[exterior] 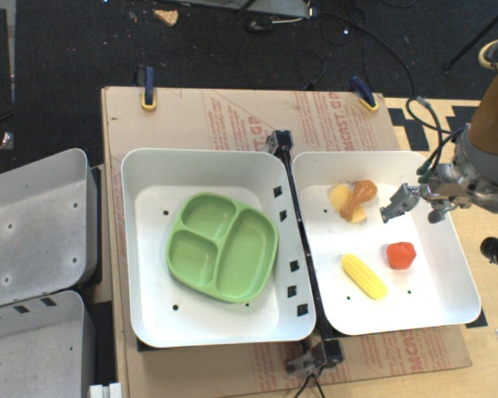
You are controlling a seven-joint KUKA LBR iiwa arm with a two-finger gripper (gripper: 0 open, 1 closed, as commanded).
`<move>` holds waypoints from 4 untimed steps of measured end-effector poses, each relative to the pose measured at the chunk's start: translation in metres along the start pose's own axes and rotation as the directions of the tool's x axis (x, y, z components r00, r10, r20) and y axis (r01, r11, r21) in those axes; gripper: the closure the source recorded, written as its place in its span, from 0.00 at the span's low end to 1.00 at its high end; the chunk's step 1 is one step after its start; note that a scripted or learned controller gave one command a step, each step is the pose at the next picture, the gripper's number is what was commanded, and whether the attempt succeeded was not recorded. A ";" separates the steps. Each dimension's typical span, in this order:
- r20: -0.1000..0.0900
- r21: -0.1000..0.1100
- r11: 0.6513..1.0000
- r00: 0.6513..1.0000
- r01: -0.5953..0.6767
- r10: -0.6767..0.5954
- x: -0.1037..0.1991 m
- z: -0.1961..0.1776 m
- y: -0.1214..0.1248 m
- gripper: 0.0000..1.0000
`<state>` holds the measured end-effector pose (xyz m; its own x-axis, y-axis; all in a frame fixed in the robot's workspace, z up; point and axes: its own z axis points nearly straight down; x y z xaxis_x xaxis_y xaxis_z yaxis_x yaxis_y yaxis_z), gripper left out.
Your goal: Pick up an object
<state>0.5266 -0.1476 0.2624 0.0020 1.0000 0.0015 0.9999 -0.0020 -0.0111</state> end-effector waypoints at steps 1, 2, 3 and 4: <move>0.002 -0.010 1.000 1.000 0.003 -0.003 0.000 -0.006 0.002 0.00; 0.001 -0.008 1.000 1.000 0.001 -0.001 0.008 0.040 0.000 0.00; 0.001 -0.006 1.000 1.000 0.001 -0.001 0.010 0.084 -0.002 0.00; 0.001 -0.007 1.000 1.000 0.000 0.000 0.011 0.127 -0.006 0.00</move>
